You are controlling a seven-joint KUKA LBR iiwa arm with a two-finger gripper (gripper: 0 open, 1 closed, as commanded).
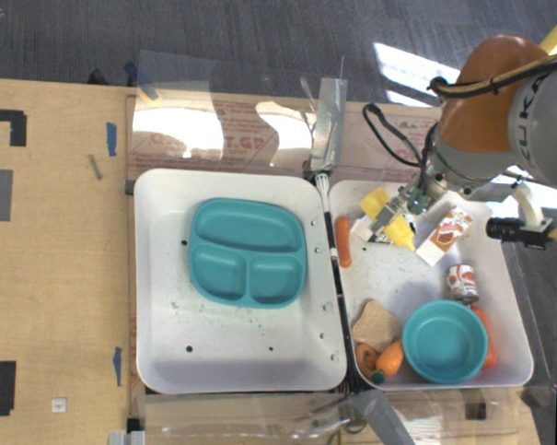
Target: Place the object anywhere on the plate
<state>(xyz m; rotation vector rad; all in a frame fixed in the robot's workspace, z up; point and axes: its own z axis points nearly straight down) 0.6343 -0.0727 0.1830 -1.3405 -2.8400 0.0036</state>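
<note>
Teal bowl (446,340) shares right bin (516,366) with carrot (390,359).

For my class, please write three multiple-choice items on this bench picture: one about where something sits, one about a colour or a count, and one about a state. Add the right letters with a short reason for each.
1. Where does the teal divided plate lie?
A. in the left bin
B. in the right bin
C. on the wooden bench outside both bins

2. What colour is the bowl in the right bin?
A. red
B. teal
C. yellow

3. In what state is the plate?
A. it bears a carrot
B. it lies upside down
C. its three compartments hold nothing

Answers:
1 A: the plate rests in the middle of the left bin.
2 B: the bowl near that bin's front edge matches the plate's teal.
3 C: all three sections show bare teal, while the hand is over the yellow pieces in the right bin.
</note>
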